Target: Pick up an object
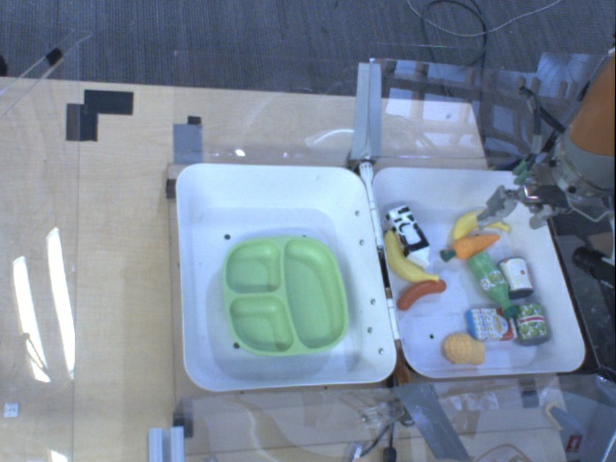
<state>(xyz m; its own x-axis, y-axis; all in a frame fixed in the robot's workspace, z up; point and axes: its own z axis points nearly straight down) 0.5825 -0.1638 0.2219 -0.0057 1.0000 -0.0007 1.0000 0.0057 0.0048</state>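
Left bin (192, 258) holds a green tray (285, 296); right bin (563, 349) holds toy food (hand (516, 206) open above).

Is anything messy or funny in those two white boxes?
Nothing looks broken or spilled. The toy food lies jumbled in the right bin, and the long banana rests against its left wall. The green plate sits flat in the left bin. The gripper hovers over the toys.
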